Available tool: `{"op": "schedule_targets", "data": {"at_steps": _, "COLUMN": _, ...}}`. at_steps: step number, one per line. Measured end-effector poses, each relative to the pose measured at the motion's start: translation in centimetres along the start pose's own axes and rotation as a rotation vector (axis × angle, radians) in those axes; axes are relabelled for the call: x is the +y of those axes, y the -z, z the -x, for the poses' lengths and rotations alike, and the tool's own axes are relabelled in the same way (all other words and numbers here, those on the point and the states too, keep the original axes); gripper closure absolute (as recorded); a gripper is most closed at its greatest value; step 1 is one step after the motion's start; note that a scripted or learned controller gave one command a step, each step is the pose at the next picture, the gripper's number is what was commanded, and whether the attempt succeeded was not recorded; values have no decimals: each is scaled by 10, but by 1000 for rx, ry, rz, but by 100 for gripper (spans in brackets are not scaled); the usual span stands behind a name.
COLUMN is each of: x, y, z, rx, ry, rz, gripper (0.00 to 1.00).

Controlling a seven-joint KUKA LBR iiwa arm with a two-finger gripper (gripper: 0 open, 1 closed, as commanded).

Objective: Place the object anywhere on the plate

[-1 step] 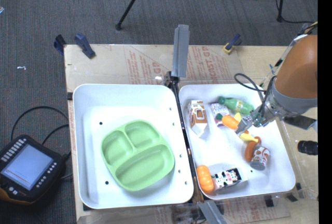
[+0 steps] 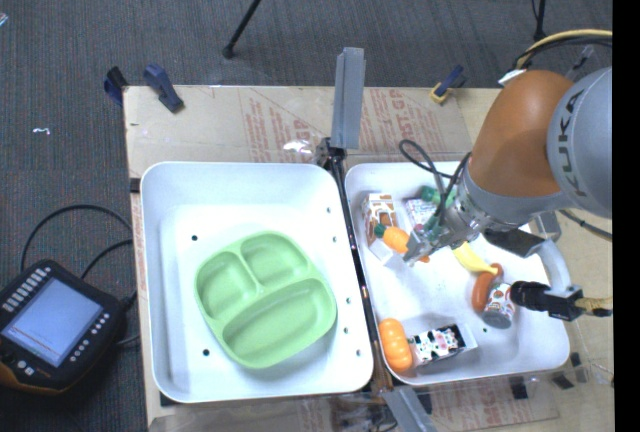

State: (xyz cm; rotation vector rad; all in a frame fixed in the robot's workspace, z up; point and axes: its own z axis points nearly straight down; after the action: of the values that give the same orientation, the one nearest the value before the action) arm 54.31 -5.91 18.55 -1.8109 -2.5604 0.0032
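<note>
Nearest the camera looms the grey arm (image 2: 545, 145) with its orange band, reaching in from the right and sloping down over the right bin (image 2: 540, 355). Starting at the far left, a handheld control pendant (image 2: 50, 320) with a pale screen rests on the dark carpet, its black cable looping up behind it. Next comes the left bin (image 2: 165, 190), shallow and white, holding a light green plate (image 2: 265, 298) with three compartments; the plate lies tilted toward the bin's right half, apart from the bin walls. A grey upright post (image 2: 348, 100) stands at the back where the two bins meet, and blue clamps (image 2: 160, 85) grip the cardboard-covered bench near its back left corner.

Inside the right bin, a small printed carton (image 2: 380, 212) lies at the upper left with a second white packet (image 2: 420, 212) just beside it. The gripper (image 2: 425, 245) hangs low over this cluster, right beside a small orange object (image 2: 396, 240) that lies against the carton; whether the claw is released or clenched I cannot tell, since its tip is blurred among the items. Lower left in the same bin sits an orange pumpkin-like toy (image 2: 396, 344), touching a black-and-white patterned box (image 2: 436, 344). Further right lie a yellow banana-shaped piece (image 2: 468, 258), then a reddish sausage-like piece (image 2: 484, 288) beside a small can (image 2: 498, 305).
</note>
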Motion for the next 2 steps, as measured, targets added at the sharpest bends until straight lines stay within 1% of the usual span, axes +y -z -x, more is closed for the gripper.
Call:
{"op": "schedule_targets", "data": {"at_steps": 1, "x": 60, "y": 0, "z": -46, "rx": -3, "ry": -141, "rz": 0, "gripper": 100}}
{"op": "schedule_targets", "data": {"at_steps": 2, "x": 47, "y": 0, "z": -113, "rx": -1, "ry": -300, "rz": -2, "gripper": 100}}
